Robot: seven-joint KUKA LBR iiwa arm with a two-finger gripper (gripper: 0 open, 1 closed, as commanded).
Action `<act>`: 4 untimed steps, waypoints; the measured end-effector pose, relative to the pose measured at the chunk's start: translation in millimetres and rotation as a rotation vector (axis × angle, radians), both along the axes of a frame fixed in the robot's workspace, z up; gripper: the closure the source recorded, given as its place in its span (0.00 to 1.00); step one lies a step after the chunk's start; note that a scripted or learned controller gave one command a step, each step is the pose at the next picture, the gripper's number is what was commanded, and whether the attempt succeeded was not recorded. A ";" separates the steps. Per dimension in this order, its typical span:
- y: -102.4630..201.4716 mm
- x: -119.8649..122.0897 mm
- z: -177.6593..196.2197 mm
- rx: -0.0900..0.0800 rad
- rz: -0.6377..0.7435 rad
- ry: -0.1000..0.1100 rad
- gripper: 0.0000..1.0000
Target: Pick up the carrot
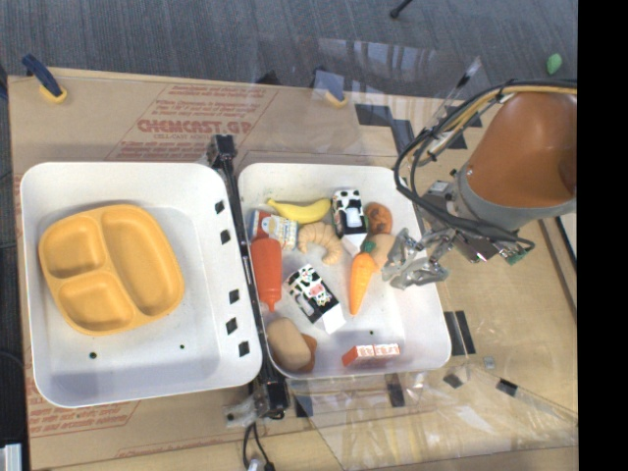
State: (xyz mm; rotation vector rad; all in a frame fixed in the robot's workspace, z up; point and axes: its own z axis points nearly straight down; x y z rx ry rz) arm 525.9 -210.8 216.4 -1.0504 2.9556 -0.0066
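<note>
Camera view: I see the carrot (361,278) lying in the right bin (427,307), green top up, beside a cow-print carton (314,296). My tool (412,263) hovers just right of the carrot, not touching it. Its finger state I cannot tell.

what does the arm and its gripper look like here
The arm is grey with a broad, rounded orange band above the wrist. Black and yellowish cables loop in a bundle along its left side. The gripper is a small metallic silver-grey assembly, with dark fittings where it meets the wrist.
</note>
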 end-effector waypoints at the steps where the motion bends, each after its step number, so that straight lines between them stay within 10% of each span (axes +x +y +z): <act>1: 0.5 -0.2 -0.6 0.001 0.000 0.001 0.00; 3: 2.6 -17.2 -125.2 0.005 0.118 0.006 0.00; 4: 1.8 56.7 -123.0 0.002 0.118 0.002 0.00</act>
